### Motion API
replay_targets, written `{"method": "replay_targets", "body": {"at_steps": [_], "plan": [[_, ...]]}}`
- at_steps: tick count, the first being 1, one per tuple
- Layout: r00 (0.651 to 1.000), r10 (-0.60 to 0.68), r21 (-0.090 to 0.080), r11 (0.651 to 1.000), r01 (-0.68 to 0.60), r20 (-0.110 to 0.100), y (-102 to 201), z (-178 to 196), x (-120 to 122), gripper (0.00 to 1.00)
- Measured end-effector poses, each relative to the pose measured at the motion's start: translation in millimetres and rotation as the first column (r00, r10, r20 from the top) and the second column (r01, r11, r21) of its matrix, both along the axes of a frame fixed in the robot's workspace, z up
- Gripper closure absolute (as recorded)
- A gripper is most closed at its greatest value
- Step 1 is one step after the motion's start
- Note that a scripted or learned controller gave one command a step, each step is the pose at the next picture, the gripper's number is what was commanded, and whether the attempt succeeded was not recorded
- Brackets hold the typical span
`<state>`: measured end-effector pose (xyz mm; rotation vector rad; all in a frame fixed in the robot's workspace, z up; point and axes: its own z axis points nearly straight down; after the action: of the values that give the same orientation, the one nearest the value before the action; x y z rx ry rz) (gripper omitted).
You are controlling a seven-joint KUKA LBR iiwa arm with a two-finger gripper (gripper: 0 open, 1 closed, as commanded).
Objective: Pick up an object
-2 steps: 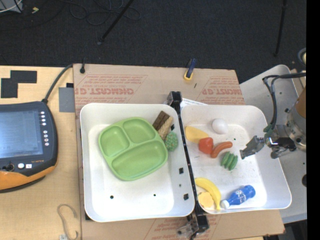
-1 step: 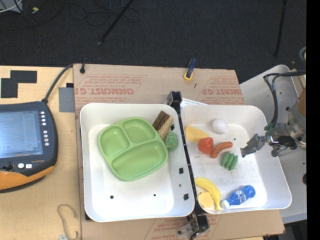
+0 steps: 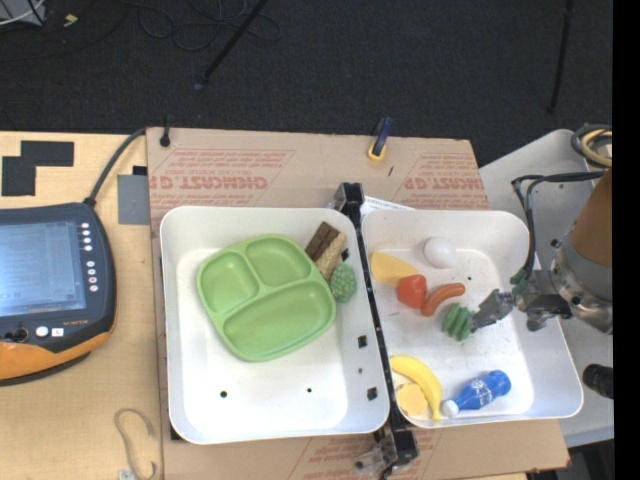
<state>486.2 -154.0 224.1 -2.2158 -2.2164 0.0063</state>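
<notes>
The tool (image 3: 487, 311) is hanging low inside the right bin (image 3: 545, 383), just right of a small green object (image 3: 456, 321) and almost touching it; I cannot tell how it is set or whether it is gripping anything. Left of this green object, a red tomato (image 3: 411, 290) and an orange sausage (image 3: 443, 296) are lying close together. A white egg (image 3: 438, 251) is resting above it, and a banana (image 3: 419, 379) and a blue bottle (image 3: 479, 391) are lying below it.

Green divided plate (image 3: 266, 298), yellow banana (image 3: 420, 380), blue bottle (image 3: 482, 390), white egg (image 3: 438, 252)
</notes>
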Motion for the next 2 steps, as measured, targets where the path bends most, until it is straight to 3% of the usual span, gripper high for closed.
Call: {"method": "replay_targets", "body": {"at_steps": [2], "plan": [[1.0,0.0,0.001,1.0,0.0,0.001,3,-100,-18,0.0]]}}
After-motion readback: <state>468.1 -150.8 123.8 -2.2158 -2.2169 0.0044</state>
